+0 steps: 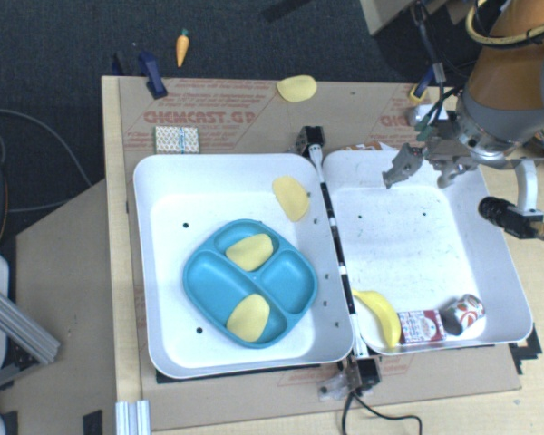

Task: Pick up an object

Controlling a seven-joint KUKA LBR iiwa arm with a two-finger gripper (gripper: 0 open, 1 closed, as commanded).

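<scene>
My gripper (421, 176) hangs above the far end of the right bin (490, 261), open with nothing between its fingers. At that bin's near edge lie a yellow banana (379, 316) and a red and white can (442, 321) on its side. The left bin (159, 243) holds a blue divided plate (208, 284) with two yellow pieces, one (250, 251) in the far section and one (248, 316) in the near section. A third yellow piece (292, 198) lies by the left bin's far right corner.
On the board beyond the bins sit another yellow piece (296, 88), a small patterned packet (177, 139) and a blue clip (151, 76). A toy carrot (182, 48) lies on the dark floor. A black fitting (506, 216) sticks out at the right bin's right rim.
</scene>
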